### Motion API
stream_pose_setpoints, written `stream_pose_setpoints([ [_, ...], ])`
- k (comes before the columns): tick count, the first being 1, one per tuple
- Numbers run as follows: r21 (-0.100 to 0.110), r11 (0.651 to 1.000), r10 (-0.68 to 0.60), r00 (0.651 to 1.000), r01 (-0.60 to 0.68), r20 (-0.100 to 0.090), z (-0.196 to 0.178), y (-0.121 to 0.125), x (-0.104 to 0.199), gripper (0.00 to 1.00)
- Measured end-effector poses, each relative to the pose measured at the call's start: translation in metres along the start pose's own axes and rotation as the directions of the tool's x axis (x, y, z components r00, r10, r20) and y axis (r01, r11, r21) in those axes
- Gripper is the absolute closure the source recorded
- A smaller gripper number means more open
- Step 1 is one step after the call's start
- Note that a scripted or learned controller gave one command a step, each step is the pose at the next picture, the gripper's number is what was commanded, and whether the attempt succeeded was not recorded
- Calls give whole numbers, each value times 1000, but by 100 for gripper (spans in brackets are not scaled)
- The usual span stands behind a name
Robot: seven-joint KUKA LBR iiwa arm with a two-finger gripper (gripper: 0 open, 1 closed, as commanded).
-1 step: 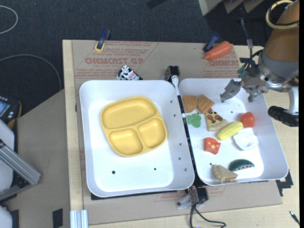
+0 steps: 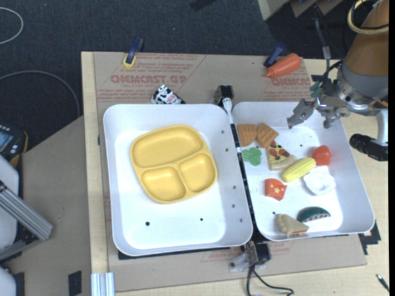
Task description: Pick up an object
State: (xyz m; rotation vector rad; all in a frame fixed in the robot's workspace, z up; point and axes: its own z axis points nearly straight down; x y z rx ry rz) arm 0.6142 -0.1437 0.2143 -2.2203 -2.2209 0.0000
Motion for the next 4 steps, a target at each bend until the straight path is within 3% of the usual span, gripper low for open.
stream_pose_setpoints([
  [3, 5, 1000, 0, 1000, 0, -1, 132, -9, 12, 0],
  [4, -2, 1000, 0, 1000, 0, 1, 118, -7, 12, 100],
])
